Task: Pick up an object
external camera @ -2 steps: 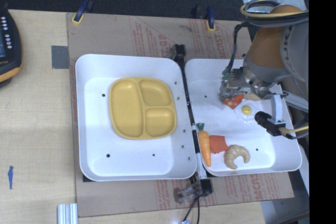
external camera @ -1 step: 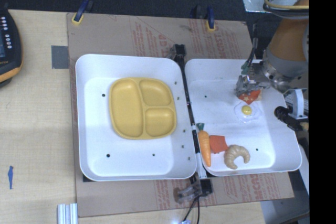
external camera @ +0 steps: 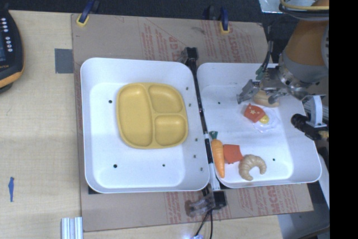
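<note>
A: Where's the gripper [external camera: 258, 92]?
B: Low over the right bin [external camera: 224, 78], far side. Fingers spread open, gripping nothing.
A: What's beneath?
B: A red piece [external camera: 254, 113] just near of it, maybe with something tan beside, hard to tell. A carrot [external camera: 217, 157], a red block [external camera: 231, 153] and a croissant [external camera: 252, 166] lie at the near edge.
A: The left bin [external camera: 100, 120]?
B: A yellow divided plate [external camera: 151, 115].

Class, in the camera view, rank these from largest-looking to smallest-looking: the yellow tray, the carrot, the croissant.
1. Yellow tray, by far the largest.
2 and 3. Carrot and croissant look too alike to rank: the carrot is longer, the croissant bulkier.
</note>
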Robot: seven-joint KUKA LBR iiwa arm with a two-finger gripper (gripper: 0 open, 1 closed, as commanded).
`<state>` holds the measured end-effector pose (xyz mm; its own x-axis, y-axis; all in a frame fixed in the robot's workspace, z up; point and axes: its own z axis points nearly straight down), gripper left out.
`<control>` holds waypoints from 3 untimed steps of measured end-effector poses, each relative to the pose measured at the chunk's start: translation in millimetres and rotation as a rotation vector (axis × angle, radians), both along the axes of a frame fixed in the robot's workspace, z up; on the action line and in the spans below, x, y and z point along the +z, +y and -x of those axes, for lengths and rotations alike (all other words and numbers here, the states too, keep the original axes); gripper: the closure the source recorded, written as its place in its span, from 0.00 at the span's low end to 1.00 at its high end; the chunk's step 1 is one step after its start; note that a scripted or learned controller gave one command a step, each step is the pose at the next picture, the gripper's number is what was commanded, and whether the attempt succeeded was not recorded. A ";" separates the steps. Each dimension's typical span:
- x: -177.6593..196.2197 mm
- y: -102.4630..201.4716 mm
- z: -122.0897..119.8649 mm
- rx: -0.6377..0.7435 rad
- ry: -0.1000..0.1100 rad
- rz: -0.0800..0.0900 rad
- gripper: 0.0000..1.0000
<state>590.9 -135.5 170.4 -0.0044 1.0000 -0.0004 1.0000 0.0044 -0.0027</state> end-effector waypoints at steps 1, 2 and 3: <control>-80.0 -33.2 17.4 -0.002 -0.004 0.004 0.00; -65.5 -33.3 16.3 0.000 -0.005 0.004 1.00; -78.4 -78.4 5.2 -0.003 -0.003 0.002 1.00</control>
<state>585.7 -213.9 92.0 -0.0016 1.0000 -0.0024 1.0000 0.0016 0.0006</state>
